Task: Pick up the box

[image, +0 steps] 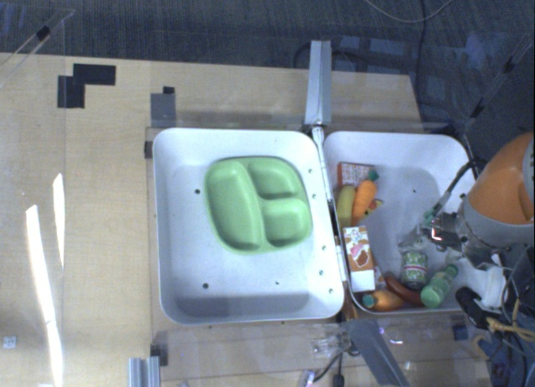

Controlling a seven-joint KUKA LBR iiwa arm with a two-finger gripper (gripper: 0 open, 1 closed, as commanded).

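Note:
A narrow white box (359, 258) with a red picture on its lid lies against the left wall of the right bin (418, 155). A second, reddish box (355, 174) lies flat at the bin's back left, partly under a carrot (364, 197). My gripper (430, 228) hangs over the right half of this bin, right of the white box and apart from it, just above a small can (414, 267). The arm's orange band (507, 183) is at the frame's right edge.
A yellow fruit (345, 203) lies beside the carrot. Along the right bin's front wall lie a green bottle (436, 287), a red item (403, 290) and another carrot (380, 299). The left bin (180, 235) holds a green divided plate (257, 203).

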